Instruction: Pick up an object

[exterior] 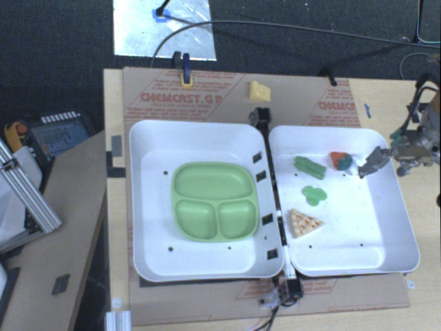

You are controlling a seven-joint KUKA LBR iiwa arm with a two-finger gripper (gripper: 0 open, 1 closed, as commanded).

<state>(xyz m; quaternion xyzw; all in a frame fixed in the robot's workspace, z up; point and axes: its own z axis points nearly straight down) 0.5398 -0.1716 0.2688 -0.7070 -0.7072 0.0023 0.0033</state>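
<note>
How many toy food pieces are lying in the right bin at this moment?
4. A green pickle toward the back, an orange-red piece beside it near the gripper, a small green piece mid-bin, and a pizza slice toward the front. None looks hidden.

Two bins sit side by side on the bench, touching along the middle. The left bin (148,143) holds a divided plate (213,201), roughly centred. In the right bin (393,247), a long toy vegetable (309,166) lies toward the back, with a round toy (340,160) just to its right. A small leafy piece (315,195) sits nearer, and a pizza slice (304,222) nearer still. The gripper (374,161) hangs at that bin's right rim, near the round toy.
</note>
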